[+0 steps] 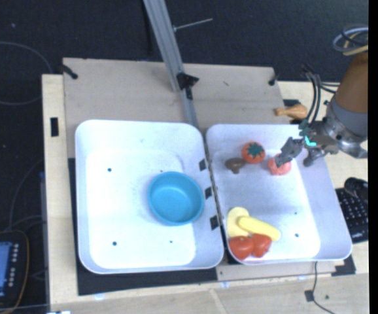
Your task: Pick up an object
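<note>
Red peppers [250, 246] and a banana [259, 227] are lying at your right bin's [320, 237] near edge. Your jaws [298, 152] are hanging spread beside a small red object [280, 167], gripping nothing; its shape is hard to make out.

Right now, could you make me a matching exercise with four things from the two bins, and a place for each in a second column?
Things:
1. blue bowl
2. banana
3. tomato
4. claw

Places:
A. upper part of the right bin, beside a small brown thing
B. left bin
C. over the right bin's upper right part, by a small pink thing
D. near edge of the right bin, above a red thing

Pairs: 1-B, 2-D, 3-A, 4-C
</note>
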`<state>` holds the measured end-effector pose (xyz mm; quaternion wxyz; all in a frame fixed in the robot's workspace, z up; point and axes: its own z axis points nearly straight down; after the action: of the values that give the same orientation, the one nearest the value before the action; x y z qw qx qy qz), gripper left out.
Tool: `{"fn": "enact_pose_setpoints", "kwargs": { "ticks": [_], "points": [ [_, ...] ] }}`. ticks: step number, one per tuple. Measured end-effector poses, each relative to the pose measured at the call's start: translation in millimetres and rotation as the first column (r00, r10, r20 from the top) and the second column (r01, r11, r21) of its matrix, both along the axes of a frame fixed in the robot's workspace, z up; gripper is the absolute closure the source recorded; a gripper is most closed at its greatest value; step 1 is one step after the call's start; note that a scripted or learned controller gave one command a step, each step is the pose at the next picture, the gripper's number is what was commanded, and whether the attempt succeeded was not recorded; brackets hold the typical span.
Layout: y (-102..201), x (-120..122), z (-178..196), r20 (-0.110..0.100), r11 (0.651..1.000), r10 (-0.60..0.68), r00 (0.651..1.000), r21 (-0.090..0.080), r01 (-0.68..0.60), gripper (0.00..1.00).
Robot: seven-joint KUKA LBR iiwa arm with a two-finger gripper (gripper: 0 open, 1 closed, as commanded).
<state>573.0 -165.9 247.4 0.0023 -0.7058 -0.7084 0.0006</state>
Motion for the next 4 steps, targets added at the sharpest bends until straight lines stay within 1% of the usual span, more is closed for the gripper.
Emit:
{"fn": "enact_pose_setpoints", "kwargs": {
  "ticks": [1,2,3,4],
  "points": [
    [0,1,3,0.005,1.000,0.000,1.000,-0.001,0.000,0.00],
    [-8,1,-41,0.001,1.000,-0.005,1.000,-0.006,0.005,0.00],
    [-17,-8,-94,-0.001,1.000,-0.005,1.000,-0.005,0.005,0.00],
    [-19,-9,-148,0.000,1.000,-0.006,1.000,-0.005,0.006,0.00]
  ]
}}
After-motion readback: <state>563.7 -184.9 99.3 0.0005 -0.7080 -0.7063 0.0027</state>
